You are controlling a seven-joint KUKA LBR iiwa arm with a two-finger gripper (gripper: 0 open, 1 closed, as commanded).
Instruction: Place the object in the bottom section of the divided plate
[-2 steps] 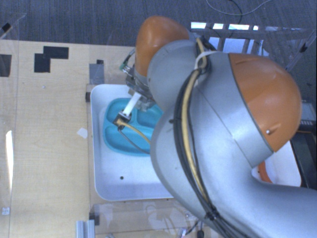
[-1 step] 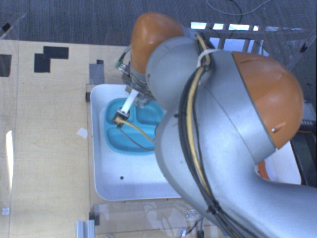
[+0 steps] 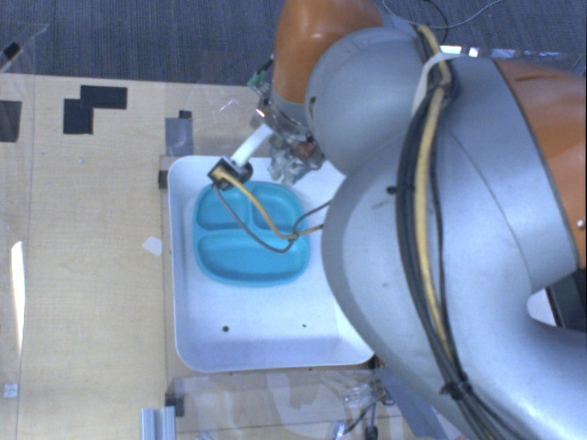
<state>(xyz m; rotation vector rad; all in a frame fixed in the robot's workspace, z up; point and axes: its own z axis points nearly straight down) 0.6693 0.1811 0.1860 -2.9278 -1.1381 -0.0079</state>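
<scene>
One blue plate (image 3: pixel 234 255), rounded and split into three sections, two small above and one wide below, lies in the upper left of one white bin (image 3: pixel 261 333) on the pale surface (image 3: pixel 83 246). One tool (image 3: pixel 292 165) hangs at the plate's top rim; released or clenched, I cannot tell.

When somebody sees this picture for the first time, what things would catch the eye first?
The bulky grey robot arm looms over the right side, with its orange band at the top centre. Left of it, a blue divided plate lies in the far part of a white bin, and the gripper hangs at the plate's far rim. Black tape marks stand out on the wooden bench at the upper left.
</scene>
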